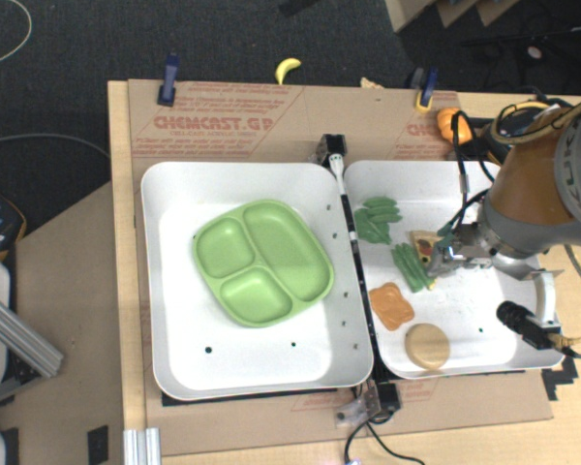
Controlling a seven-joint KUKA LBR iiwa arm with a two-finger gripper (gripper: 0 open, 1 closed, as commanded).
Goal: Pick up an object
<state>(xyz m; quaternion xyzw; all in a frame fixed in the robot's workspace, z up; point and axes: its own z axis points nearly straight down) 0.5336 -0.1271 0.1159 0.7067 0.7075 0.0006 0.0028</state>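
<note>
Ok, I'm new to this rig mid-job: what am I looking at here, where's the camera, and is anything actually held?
One camera looks down at a slant on a bench with two white bins. The left bin holds a green divided plate. The right bin holds green bean-like toys, a green piece, an orange piece and a tan round piece. The grey and orange machine is a robot arm reaching in from the right. Its gripper sits low beside the green piece; I cannot tell whether it grips anything.
</note>
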